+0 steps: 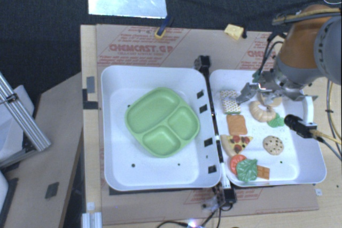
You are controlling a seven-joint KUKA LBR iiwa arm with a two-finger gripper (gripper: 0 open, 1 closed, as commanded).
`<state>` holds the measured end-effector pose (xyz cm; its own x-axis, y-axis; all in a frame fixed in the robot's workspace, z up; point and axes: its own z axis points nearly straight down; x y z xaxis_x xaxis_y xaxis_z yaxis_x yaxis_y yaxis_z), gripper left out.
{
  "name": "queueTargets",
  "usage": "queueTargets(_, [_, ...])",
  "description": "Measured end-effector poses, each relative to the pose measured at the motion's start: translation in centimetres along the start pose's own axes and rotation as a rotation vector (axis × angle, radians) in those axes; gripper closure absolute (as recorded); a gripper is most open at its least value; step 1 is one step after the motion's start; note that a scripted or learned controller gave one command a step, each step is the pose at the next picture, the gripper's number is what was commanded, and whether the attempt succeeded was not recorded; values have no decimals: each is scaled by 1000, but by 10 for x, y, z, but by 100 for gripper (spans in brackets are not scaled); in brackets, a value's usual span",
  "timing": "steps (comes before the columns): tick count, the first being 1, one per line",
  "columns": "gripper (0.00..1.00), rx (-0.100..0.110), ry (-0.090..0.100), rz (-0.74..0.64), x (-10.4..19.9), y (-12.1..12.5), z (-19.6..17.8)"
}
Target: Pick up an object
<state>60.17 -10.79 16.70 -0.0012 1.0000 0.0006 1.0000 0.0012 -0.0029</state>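
The bench (133, 40) is a pale board printed with red lettering. Two shallow white bins sit directly on it side by side, touching along a black hinged divider. Taking the left bin (115, 168) as landmark, the right bin (310, 168) lies just to its right. A small yellow block (233, 31) rests on the board beyond the right bin's far edge.

The arm (315, 45) is cut off by the edge at three o'clock. The gripper (260, 92) covers the top of the croissant (263, 112), and its fingers are too blurred to read. At five o'clock in the right bin (312, 168), green lettuce (246, 169) hides part of the tomato (237, 159).
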Motion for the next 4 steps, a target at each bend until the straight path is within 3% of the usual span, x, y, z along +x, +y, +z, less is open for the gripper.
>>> queueTargets(2, [0,-2,0,0,10,-2,84])
queueTargets(3, [100,-5,-1,1,10,-2,72])
queueTargets(4, [100,-11,-2,-3,10,6,9])
